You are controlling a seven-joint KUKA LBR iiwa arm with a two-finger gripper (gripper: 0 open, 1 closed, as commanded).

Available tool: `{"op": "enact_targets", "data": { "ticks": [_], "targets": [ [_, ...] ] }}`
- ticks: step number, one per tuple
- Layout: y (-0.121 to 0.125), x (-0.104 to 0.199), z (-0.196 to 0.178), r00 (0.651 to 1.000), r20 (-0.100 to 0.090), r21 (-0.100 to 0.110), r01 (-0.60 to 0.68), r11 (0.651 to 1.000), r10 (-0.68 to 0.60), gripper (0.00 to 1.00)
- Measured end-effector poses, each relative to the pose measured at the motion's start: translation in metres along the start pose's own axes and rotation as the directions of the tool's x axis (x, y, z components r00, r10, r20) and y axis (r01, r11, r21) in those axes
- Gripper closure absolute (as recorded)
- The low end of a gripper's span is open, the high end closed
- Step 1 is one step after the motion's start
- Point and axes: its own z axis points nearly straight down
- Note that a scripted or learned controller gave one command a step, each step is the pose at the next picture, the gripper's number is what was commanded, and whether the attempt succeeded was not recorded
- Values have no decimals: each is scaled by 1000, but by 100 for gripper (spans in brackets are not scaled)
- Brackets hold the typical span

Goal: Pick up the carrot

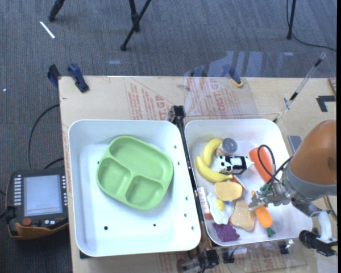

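Grey arm reaching from right, hand [261, 201] low, wrist angled down

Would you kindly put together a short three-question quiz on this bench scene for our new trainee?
1. True or false: the green plate lies in the same bin as the banana.
2. Multiple choice: the gripper is over which bin? A) the left bin B) the right bin C) neither
3. Fill in: the small orange carrot lies just beside the slice of ____.

Key:
1. False; the plate sits in the left bin, the banana in the right.
2. B
3. bread
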Motion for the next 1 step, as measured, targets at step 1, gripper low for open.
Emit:
{"op": "enact_targets", "data": {
  "ticks": [1],
  "targets": [
    [12, 57, -60, 997, 7, 0, -76, 997, 76, 100]
  ]
}}
